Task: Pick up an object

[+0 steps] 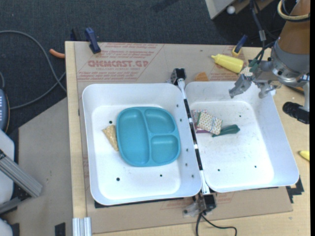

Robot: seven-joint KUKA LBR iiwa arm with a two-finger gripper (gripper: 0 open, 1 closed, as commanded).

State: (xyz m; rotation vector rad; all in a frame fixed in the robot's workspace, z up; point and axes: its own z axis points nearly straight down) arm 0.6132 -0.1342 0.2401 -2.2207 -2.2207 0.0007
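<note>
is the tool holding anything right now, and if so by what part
Nothing is held. The tool hangs open over the far edge of the right white bin, with nothing between its fingers.

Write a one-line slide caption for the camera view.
Gripper hovers over the right bin's far edge; a teal divided plate lies in the left bin.

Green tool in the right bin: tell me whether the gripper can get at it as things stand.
Probably yes. The green tool lies uncovered on the right bin floor, touching only the patterned packet at one end, and the gripper hangs above that bin's far edge.
</note>
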